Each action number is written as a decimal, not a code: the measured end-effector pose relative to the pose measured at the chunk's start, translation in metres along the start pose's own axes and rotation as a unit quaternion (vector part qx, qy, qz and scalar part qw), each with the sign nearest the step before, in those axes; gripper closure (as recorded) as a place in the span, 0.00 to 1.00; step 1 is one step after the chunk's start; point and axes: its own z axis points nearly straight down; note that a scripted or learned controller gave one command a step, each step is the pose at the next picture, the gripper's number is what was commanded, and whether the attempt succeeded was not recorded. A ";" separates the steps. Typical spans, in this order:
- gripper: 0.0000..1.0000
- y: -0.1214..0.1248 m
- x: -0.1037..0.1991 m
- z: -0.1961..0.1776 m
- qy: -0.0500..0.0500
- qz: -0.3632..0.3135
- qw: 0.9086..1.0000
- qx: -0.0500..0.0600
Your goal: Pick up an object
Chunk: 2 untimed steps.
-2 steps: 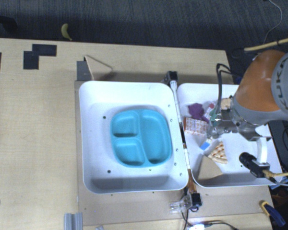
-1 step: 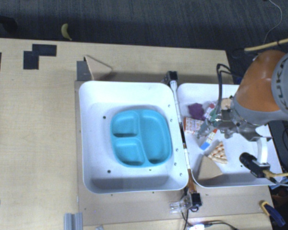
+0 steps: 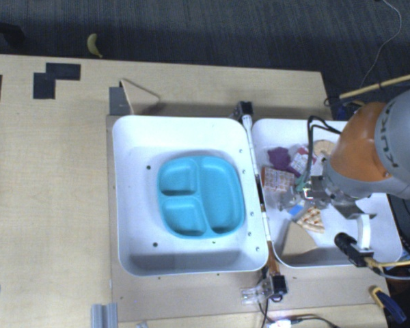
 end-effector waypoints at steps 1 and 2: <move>1.00 0.001 -0.001 -0.011 -0.002 0.000 1.000 -0.002; 1.00 0.037 0.065 -0.087 0.002 -0.001 1.000 0.005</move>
